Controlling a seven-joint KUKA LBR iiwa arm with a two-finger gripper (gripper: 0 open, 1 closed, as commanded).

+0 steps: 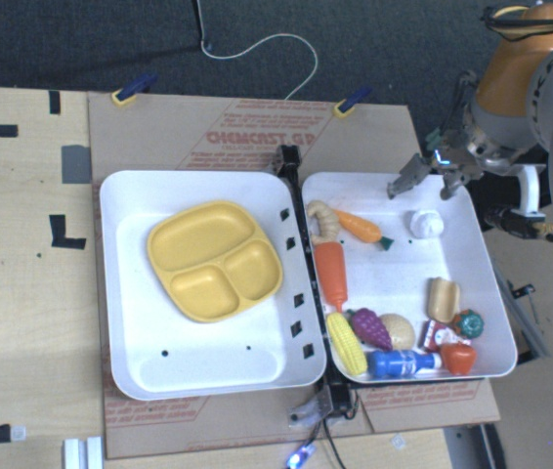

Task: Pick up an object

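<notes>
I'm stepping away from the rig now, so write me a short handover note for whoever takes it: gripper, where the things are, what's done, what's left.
Gripper: jaws spread open, nothing between them, poised over the far rim of the right bin.
Right bin holds the toys: white cap nearest the gripper, small carrot, long carrot, corn, purple grapes, blue bottle and others along the near edge.
Left bin: yellow divided plate.
Done: nothing picked yet.
Left: descend, close on one object, lift.
</notes>
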